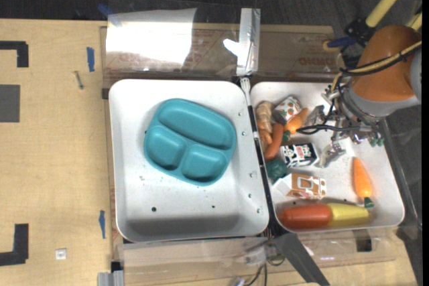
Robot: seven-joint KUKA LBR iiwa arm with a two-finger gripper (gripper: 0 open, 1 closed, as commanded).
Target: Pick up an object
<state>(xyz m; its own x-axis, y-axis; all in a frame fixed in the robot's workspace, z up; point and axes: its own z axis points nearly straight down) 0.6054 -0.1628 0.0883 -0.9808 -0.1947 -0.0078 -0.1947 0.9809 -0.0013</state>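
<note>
Two white bins [120, 144] sit on the bench. Gripper [333, 152] hangs low in the right one, its state unclear; an orange carrot [362, 179] lies just right, a black-and-white carton [299, 154] left.

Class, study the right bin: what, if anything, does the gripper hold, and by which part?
It cannot be told: the gripper hangs over the right bin, nothing visibly between its fingers.

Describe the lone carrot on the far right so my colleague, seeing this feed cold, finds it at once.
Start at the right bin, the one crowded with toys. Along its right wall, just below the gripper, lies a small orange carrot, roughly upright. Unlike the carrots bunched by the divider, it lies apart, above the yellow end of the long red-and-yellow piece.
</note>
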